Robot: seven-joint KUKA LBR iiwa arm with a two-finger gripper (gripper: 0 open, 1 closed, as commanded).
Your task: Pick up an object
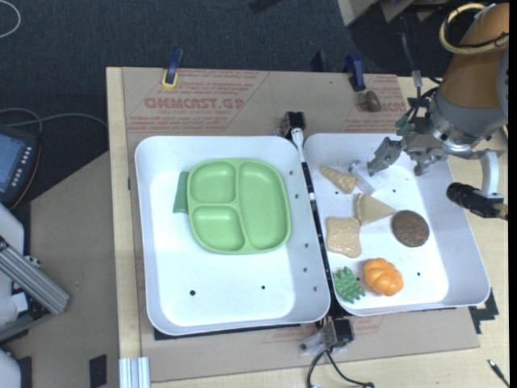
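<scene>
At the near edge of the right bin (464,257), an orange pumpkin-shaped toy (382,276) is seen, with a small green leafy piece (347,284) just beside it toward the left bin. A little farther back, a pale square slice like bread (343,236) lies near the divider, a round brown cookie-like disc (410,228) lies toward the arm's side, and a pale wedge (374,209) sits between them. Farther still, a tan wedge (338,179) is found close to the bin's back left part. In the left bin (161,241) a green divided plate (239,204) is set, lying flat.

The tool (401,157) is seen over the far part of the right bin, with its two fingers spread well apart and nothing held between them; one finger is tilted toward the tan wedge, the other sits nearer the arm. No object is touched by it.

Since no particular object is named by the task, the nearest candidates are judged to be the tan wedge and the pale wedge. Both lie from the tool toward the left bin and toward the near edge. The tan wedge's long axis appears to run slantwise across the bin, so a turn of the wrist may be called for so that its narrow width is spanned.

On the table (242,95), beyond the bins, red lettering is printed on the brown board; "CHEMCAST" can be read, followed by letters like "G P", the rest being too faint to tell.
</scene>
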